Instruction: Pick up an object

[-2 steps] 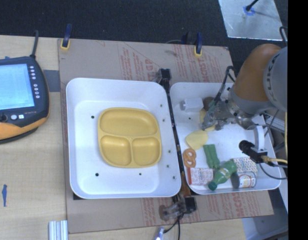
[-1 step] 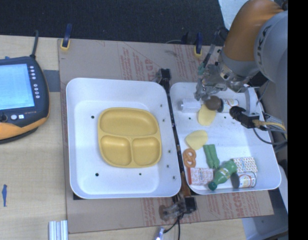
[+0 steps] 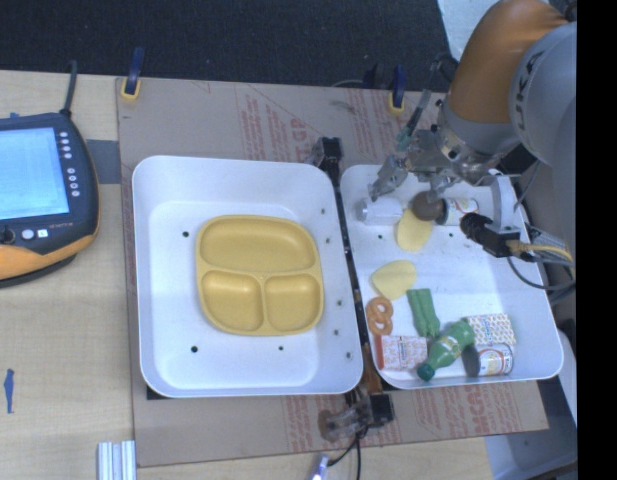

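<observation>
The metal two-finger end effector [image 3: 380, 190] hangs low over the right shallow white bin's [image 3: 533, 368] far corner, near a pale yellow chip-shaped piece [image 3: 414, 232]; its grip state cannot be told.

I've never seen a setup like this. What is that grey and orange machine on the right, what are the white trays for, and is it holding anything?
That is a robot arm, filmed by one fixed camera looking down on the bench at a slant. Its gripper hangs over the far end of the right white bin. I cannot tell whether it holds anything. That bin carries small items: two pale yellow pieces, a pretzel, a green bottle, a small can and little packets. The left bin holds a yellow divided plate. On the bench's left lies a handheld control screen.
</observation>
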Controlling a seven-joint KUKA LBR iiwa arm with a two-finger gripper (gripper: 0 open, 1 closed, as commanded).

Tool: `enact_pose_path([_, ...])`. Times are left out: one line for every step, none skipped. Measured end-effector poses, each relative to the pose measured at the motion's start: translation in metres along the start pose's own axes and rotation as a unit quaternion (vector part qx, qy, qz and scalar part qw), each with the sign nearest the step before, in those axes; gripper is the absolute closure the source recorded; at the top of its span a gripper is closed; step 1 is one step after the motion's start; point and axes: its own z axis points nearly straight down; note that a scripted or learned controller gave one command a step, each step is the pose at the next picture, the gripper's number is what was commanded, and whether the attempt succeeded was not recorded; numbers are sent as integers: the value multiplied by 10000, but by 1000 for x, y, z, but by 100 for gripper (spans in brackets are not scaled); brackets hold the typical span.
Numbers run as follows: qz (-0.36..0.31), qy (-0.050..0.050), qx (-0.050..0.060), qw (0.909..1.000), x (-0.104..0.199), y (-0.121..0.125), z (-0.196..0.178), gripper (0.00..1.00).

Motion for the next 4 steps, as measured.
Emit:
enact_pose_path([-7, -11, 12, 10000, -26, -74, 56, 0])
enact_pose_path([-9, -10, 11, 10000, -34, -74, 101, 0])
enact_pose_path([2, 0, -3, 10000, -45, -24, 100, 0])
enact_pose_path([-22, 30, 129, 9999, -56, 11, 102, 0])
